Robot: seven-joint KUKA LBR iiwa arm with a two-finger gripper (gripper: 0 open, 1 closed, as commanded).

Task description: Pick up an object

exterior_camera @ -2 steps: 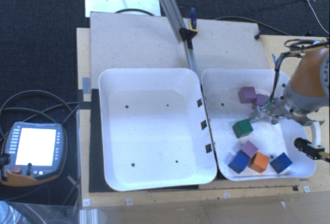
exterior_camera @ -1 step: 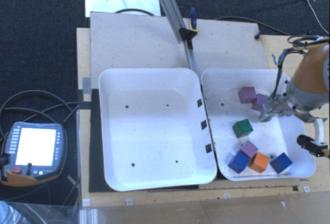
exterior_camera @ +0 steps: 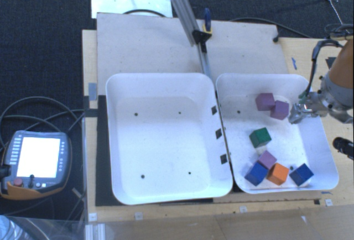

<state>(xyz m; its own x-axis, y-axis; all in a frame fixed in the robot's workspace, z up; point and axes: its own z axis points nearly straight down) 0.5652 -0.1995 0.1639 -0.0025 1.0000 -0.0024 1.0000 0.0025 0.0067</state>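
The right white bin (exterior_camera: pixel 326 147) holds several small blocks. Two purple blocks (exterior_camera: pixel 265 101) (exterior_camera: pixel 280 109) sit near its back right. A green block (exterior_camera: pixel 260 137) lies in the middle. At the front, a small purple block (exterior_camera: pixel 267 159), a blue block (exterior_camera: pixel 256 173), an orange block (exterior_camera: pixel 278 173) and another blue block (exterior_camera: pixel 301 174) cluster together. My gripper (exterior_camera: pixel 299 112) hangs over the bin's right rim, just right of the nearer purple block, and I see nothing held in it.
The left white bin (exterior_camera: pixel 119 123) lies beside the right one. A slanted metal pole (exterior_camera: pixel 182 4) crosses the back of the bench. A teach pendant (exterior_camera: pixel 36 161) with cables rests on the floor at the left.
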